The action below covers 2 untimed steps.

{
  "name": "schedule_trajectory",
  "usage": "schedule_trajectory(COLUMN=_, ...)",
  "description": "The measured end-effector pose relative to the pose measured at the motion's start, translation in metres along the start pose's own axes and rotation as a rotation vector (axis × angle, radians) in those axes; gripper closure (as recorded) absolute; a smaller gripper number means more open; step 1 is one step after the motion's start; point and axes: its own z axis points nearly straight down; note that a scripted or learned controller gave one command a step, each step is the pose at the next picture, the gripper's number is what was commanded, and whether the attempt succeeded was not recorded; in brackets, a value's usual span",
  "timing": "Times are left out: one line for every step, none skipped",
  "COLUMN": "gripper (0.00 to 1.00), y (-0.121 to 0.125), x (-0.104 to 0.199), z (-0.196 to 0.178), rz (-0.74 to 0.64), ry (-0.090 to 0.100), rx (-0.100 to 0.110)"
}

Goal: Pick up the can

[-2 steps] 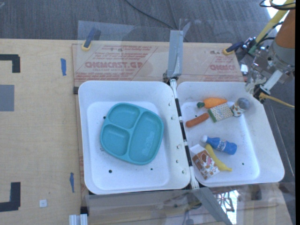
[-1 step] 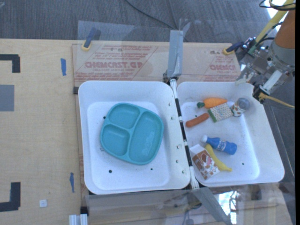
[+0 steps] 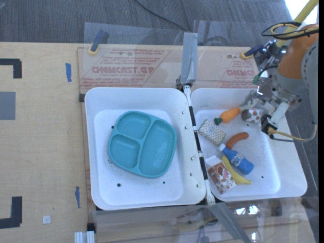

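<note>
Where legible, "CHEMCAST GP" on sheet (image 3: 123, 69)

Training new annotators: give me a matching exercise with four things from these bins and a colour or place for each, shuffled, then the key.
Things:
1. divided plate
2. toy carrot
3. bottle
4. can

Descriptions:
A. blue body, white cap, middle of the right bin
B. right beside the claw, at the right bin's far edge
C. teal, alone in the left bin
D. orange with a green tip

Pairs: 1-C, 2-D, 3-A, 4-B
</note>
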Motion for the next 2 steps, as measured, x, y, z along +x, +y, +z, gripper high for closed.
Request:
schedule_trajectory(gripper=0.0, y=0.0001, x=0.0008, z=0.0138, rz=0.1, ry=0.003, rx=0.003)
schedule_trajectory(gripper=1.0, y=-0.0009, x=0.004, z=0.0061, rz=0.096, ry=0.004, rx=0.005)
